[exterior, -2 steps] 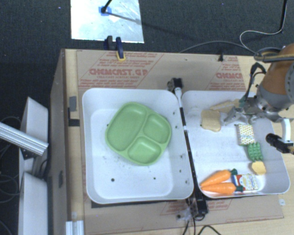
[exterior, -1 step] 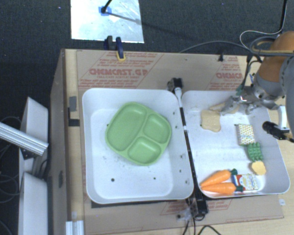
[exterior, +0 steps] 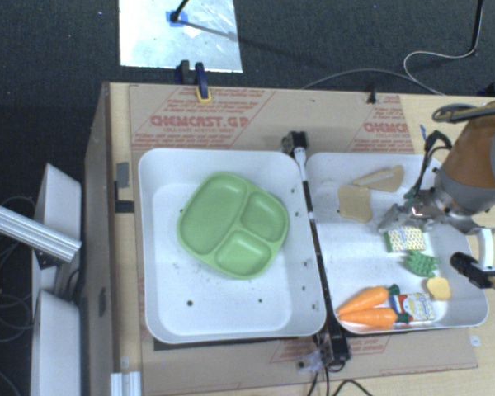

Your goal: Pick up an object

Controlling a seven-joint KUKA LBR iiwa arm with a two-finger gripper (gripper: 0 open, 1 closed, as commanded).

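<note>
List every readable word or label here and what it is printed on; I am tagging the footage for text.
"CHEMCAST GP", red print on the brown paper-faced board behind the left white bin.
The same red print repeats on the board behind the right white bin, cut off and too blurred to read.
Small printed packet beside the carrots: too small to read.

A dark, speckled carpet (exterior: pixel 41 73) covers the floor across the top and left of the frame. In the upper middle a pale, shiny sheet (exterior: pixel 206 40) lies on it, with a thin dark rod slanting across to a small blue patch. A brown bench top (exterior: pixel 231 110) printed with red lettering fills the centre. At its upper edge sits a blue and yellow clamp (exterior: pixel 200 81). A white cable (exterior: pixel 445 56) loops at upper right. White panels (exterior: pixel 58 238) stand at the left edge.
</note>
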